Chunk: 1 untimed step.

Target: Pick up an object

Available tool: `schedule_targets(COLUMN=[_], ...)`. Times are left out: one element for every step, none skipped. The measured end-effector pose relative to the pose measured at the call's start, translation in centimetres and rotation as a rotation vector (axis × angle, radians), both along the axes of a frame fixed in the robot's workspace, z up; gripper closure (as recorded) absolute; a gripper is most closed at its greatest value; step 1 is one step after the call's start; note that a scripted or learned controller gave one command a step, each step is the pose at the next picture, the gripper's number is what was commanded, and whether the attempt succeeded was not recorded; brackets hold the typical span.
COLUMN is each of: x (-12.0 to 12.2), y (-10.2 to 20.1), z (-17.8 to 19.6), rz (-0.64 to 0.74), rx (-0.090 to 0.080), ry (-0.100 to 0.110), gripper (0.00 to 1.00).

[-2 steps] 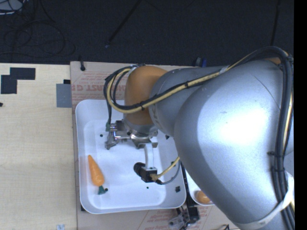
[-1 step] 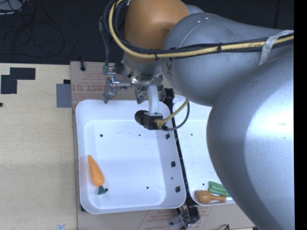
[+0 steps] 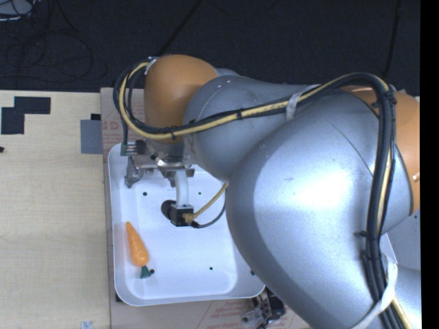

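Approach step: gripper (image 3: 156, 173) hangs over the bin's (image 3: 206, 279) far edge, its spread impossible to tell; next, descend onto the carrot (image 3: 136, 244) by the left edge.

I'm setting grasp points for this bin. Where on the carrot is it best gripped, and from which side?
Take the carrot at its thick orange middle, probably from straight above, closing across its width. It lies flat, long and slim, close to the bin's left wall, so a sideways approach looks cramped. The green end looks too small.
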State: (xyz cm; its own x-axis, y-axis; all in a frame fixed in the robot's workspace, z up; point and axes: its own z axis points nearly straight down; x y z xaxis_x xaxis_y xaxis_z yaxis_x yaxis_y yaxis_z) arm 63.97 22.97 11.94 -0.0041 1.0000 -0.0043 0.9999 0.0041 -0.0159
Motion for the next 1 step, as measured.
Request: schedule_targets(x=[-9.9], y=[-2.73], z=[1.18], rz=[-0.008], rx=[0.001], ry=[-0.002], gripper=[0.0])
